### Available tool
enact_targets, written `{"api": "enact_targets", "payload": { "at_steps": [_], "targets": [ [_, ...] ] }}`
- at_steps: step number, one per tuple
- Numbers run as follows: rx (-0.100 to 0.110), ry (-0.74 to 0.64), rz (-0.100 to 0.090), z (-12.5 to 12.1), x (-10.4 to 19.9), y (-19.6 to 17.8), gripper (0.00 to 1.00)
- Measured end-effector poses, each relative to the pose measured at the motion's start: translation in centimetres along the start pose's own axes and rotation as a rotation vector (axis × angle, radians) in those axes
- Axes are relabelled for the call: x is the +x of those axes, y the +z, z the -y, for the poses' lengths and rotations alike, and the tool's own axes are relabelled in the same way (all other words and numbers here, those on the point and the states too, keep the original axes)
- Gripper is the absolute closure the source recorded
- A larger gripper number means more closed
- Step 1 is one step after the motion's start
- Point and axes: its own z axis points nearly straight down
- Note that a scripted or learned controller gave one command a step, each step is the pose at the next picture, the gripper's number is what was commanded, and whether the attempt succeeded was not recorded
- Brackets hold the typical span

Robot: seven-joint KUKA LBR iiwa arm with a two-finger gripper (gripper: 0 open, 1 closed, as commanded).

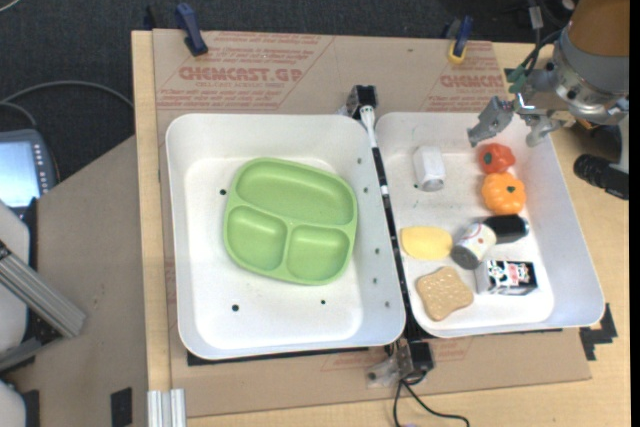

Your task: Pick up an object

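Note:
My gripper [513, 127] hangs over the far right corner of the right bin [570, 215]. Its fingers are spread apart with nothing between them. Just below it lies a red tomato [495, 157], with an orange fruit [502, 193] beside it. The same bin also contains a small white cylinder [430, 168], a yellow lemon [426, 241], a tan cracker [443, 292], a black and white carton [511, 276], a small grey and white cup [473, 244] and a black item [510, 227].
A green divided plate [290, 220] lies in the left bin [190, 245]. A black rail [378, 177] marks the seam between the bins. Blue [190, 28] and yellow [459, 39] clamps hold the board's far edge.

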Motion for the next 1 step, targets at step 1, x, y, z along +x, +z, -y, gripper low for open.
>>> {"api": "enact_targets", "payload": {
  "at_steps": [1],
  "targets": [
    [-0.02,-0.004,0.003,3.55,2.13,-17.93,0.0]
  ]
}}
